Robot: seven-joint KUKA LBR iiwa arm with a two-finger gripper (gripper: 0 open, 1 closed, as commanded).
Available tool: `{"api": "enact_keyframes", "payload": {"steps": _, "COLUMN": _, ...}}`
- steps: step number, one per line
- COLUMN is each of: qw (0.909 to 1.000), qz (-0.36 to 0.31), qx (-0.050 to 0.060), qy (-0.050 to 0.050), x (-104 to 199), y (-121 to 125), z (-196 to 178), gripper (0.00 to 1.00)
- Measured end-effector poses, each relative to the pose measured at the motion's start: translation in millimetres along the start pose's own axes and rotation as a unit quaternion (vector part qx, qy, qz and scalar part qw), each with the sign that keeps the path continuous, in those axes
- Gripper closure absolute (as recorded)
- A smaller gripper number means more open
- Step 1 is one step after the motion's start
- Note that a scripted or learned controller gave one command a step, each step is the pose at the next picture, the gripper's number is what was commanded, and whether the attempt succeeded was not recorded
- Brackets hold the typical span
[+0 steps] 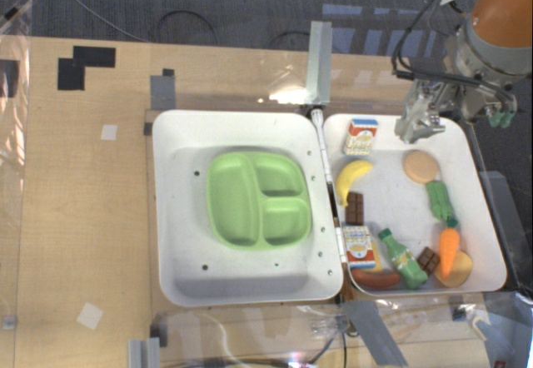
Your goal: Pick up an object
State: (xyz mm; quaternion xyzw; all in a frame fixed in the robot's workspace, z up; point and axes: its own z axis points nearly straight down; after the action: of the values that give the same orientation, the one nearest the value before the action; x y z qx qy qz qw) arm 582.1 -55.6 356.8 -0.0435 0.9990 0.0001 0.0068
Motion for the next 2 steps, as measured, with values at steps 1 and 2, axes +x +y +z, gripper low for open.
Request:
{"api": "enact_keyframes", "payload": {"steps": 1, "qw": 0.9987, "qz": 0.052, "qx": -0.001, "qy": 0.0, "x": -38.0, "y": 83.6, "z": -43.5, "gripper": 1.0}}
{"api": "enact_keyframes", "payload": {"steps": 2, "qw": 0.9982, "qz": 0.059, "qx": -0.001, "qy": 0.009, "x": -24.6, "y": 142.4, "z": 112.9, "gripper": 1.0}}
